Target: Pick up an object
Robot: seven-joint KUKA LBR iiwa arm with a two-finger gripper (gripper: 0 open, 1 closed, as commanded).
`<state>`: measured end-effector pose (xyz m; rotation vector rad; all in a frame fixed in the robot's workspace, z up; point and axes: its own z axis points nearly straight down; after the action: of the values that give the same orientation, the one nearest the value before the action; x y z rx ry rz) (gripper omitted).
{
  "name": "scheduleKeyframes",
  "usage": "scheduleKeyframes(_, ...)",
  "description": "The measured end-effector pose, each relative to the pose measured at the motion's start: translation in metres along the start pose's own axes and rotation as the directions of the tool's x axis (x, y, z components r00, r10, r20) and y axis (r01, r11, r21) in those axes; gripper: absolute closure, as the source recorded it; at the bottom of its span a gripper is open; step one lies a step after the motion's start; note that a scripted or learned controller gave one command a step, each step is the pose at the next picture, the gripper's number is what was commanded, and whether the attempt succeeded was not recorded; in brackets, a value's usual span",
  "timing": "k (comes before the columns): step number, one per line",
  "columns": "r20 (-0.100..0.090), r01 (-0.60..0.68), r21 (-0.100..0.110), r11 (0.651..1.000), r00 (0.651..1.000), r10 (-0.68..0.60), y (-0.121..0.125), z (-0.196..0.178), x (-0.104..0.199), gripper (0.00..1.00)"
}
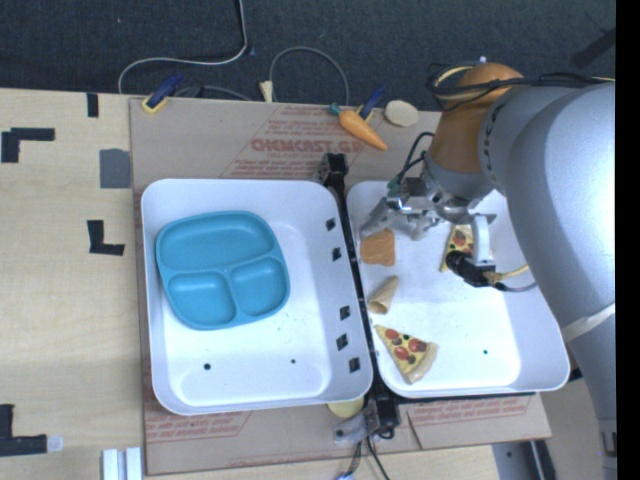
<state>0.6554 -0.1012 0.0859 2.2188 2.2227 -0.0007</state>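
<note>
gripper (392, 211) sits low in right bin (520, 363), can't tell whether it's spread or closed, brown toast piece (378, 248) just at its 7 o'clock and not held, so shift toward 7, straddle it, go down, then close

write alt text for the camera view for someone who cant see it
A grey robot arm with an orange band reaches from the right, its gripper low over the right white bin, beside a brown toy bread piece, a small cone and a toy pizza slice. The left white bin holds a blue divided plate.
</note>
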Motion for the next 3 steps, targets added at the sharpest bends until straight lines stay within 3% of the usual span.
scheduleKeyframes(1,0.002,-0.001,-0.005,1.0,1.0,0.001,-0.024,-0.001,0.004,0.0)
scheduleKeyframes(3,-0.001,0.0,0.002,1.0,1.0,0.0,-0.004,0.0,0.002,0.0)
